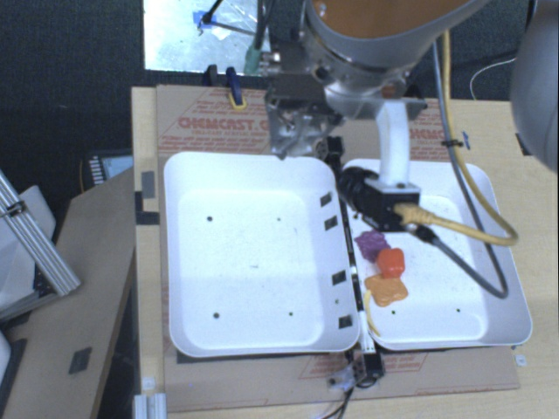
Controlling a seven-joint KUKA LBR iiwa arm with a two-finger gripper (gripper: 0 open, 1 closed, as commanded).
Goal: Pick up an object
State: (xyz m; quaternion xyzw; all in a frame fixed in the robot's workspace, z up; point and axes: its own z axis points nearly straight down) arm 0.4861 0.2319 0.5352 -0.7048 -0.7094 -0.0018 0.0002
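- Nearest, an orange piece is lying in the right bin, at its nine o'clock edge.
- Touching its twelve o'clock side, a red block and purple piece are sitting.
- Farther back, the gripper is hanging over the left bin's twelve o'clock rim; I cannot tell its opening.

The grey arm with its orange band runs off the top edge. Its body hides the right-hand shallow white bin's far rim.
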